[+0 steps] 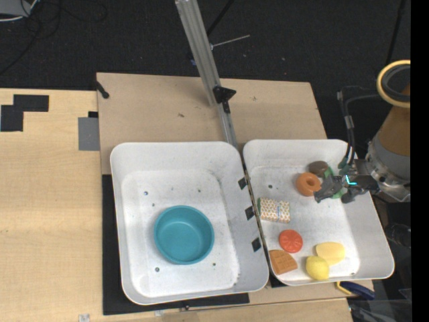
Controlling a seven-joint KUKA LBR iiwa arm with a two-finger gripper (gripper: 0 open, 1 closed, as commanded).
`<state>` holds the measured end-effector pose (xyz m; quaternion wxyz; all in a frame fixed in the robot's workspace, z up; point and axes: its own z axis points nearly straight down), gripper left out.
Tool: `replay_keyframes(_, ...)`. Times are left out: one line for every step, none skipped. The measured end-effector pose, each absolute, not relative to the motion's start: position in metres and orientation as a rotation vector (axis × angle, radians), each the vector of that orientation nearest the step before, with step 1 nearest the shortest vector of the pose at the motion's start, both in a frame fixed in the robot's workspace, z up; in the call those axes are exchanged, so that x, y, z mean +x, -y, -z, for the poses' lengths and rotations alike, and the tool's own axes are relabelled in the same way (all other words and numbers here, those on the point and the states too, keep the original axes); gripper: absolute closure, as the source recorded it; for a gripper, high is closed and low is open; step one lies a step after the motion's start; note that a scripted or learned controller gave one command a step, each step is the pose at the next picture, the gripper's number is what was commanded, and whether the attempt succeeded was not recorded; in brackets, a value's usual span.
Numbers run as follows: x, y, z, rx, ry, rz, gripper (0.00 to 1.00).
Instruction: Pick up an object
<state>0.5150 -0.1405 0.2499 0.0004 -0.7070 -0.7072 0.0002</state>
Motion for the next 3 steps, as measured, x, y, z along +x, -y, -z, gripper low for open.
replay_keyframes(0.515,0.141,-0.25,-2.22,2.221,-0.001,0.0)
replay_keyframes(0.511,0.146,-0.189,-2.219,2.218,-0.005,0.0)
replay_keyframes(0.501,0.149,-0.135,-2.219,2.218,-0.005,0.0)
